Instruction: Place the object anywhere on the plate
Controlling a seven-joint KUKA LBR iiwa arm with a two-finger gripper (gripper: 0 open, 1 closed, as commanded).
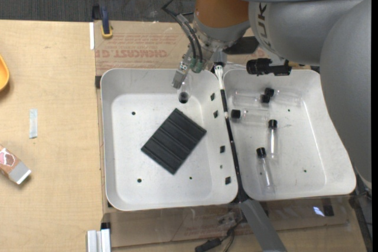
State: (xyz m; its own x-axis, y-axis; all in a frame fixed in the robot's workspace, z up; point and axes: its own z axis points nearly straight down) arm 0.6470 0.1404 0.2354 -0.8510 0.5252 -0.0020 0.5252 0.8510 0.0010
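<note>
Tube (182, 89) with a black cap hangs at the gripper (183, 78) tip, seemingly pinched between the fingers, over the left bin's (118, 186) back edge, and the plate (173, 141), a dark ribbed slab lying diagonally, sits just below-left toward the camera.

Light wooden bench top (47, 144). Bears: two shallow white plastic bins side by side, left bin (118, 186) and right bin (331, 174), rims touching; brown cardboard sheet with red lettering (142, 50) behind the left bin; small grey strip (33, 124); red-and-white eraser-like block (13, 166) near the left edge; orange rounded item (3, 74) cut off by the frame.
</note>
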